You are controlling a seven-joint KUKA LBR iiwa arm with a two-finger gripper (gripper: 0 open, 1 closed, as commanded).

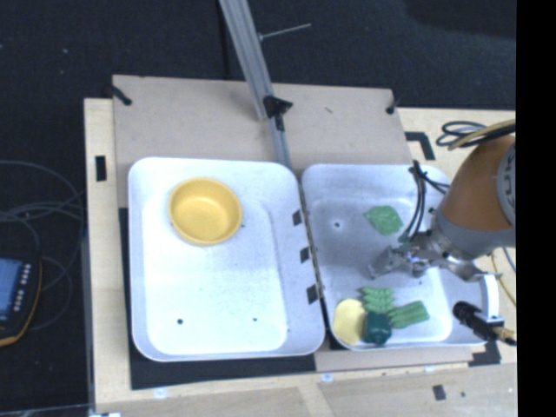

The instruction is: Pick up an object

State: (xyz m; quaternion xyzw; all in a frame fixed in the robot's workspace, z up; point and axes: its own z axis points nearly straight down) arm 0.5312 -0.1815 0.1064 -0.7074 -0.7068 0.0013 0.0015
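We see the gripper [387,263] low over the right bin [347,185], reaching in from the right; we cannot tell how it is set, and nothing shows in its grasp. A light green piece [383,219] lies just beyond it, toward the bin's far side. Nearer than the gripper, along the bin's near edge, sit a green ridged object [395,309], a dark teal block [377,328] and a pale yellow object [349,320], clustered together. Well to its left, in the left bin [217,320], rests a yellow bowl [205,211].
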